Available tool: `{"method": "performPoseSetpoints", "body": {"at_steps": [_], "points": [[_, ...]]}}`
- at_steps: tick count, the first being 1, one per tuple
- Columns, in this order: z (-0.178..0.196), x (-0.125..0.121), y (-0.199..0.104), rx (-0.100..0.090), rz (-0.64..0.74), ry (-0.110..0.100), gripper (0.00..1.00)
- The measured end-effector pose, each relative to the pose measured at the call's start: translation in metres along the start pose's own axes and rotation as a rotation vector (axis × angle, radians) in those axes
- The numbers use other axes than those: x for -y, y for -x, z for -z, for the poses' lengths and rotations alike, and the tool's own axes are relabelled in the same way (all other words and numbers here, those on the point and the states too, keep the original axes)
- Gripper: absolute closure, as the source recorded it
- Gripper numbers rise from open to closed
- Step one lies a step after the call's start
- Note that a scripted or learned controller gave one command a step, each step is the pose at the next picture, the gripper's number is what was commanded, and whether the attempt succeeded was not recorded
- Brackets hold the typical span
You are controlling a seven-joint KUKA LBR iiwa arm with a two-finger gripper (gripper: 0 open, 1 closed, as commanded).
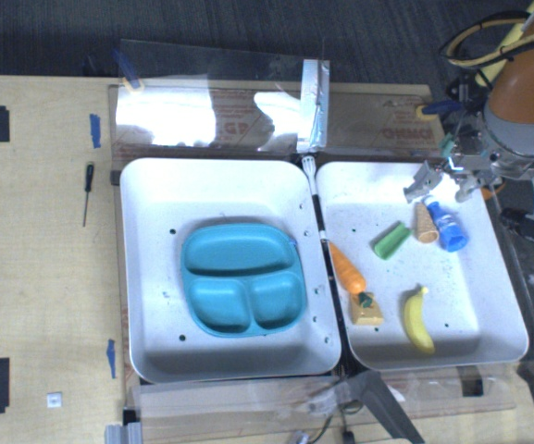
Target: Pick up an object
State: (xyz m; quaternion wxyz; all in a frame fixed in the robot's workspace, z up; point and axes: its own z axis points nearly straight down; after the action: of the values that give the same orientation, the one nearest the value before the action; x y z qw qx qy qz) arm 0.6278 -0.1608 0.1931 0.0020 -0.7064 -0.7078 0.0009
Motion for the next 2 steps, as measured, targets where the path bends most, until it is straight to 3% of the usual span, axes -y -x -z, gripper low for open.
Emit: {"method": "performPoseSetpoints", "body": {"at_steps": [1, 2], "points": [[-0.047, 0.004, 0.034, 0.0, 0.016, -0.004, 0.0], [-0.097, -0.007, 0.049, -0.008, 0.073, 0.009, 0.0]]}}
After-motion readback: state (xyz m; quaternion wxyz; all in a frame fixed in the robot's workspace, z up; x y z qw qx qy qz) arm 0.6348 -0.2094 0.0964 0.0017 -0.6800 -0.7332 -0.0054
